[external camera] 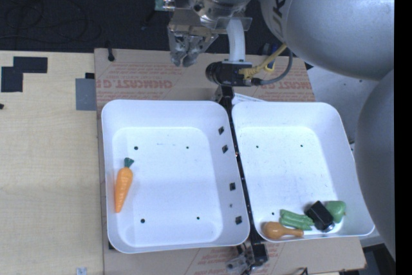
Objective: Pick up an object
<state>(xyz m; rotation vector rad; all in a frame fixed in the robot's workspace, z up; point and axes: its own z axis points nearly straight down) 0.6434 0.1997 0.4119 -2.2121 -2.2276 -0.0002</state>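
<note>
A toy carrot [123,185] lies against the left wall of the left bin [164,114], green top pointing away from the camera. Above that bin's far edge hangs the gripper [187,56], fingers drawn close together with nothing between them, though the slant makes this hard to confirm. In the right bin [290,114], the near right corner holds an orange gourd-like toy [280,230], green pods [296,220], a black block [320,215] and a green piece [336,208], clustered and touching.
</note>
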